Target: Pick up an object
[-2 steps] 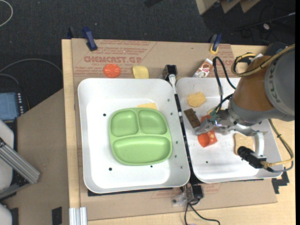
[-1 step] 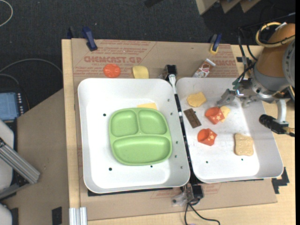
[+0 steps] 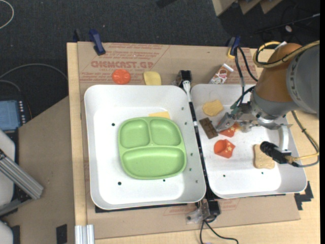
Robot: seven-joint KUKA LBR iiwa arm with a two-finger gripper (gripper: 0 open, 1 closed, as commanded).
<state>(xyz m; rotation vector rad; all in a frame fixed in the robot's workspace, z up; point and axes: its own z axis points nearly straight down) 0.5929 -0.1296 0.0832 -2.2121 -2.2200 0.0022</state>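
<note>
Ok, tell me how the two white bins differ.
The left bin is the larger of the two and carries a single green divided plate with a yellow piece at the plate's far edge. The right bin is smaller and holds several scattered small items, among them a red piece, a brown bar and a tan piece. The gripper hangs over the right bin. Both are shallow, white and round-cornered.

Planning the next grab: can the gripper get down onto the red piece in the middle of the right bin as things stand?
Probably yes. The red piece lies apart from its neighbours on the right bin floor, and the gripper hangs just above and behind it with nothing between.
</note>
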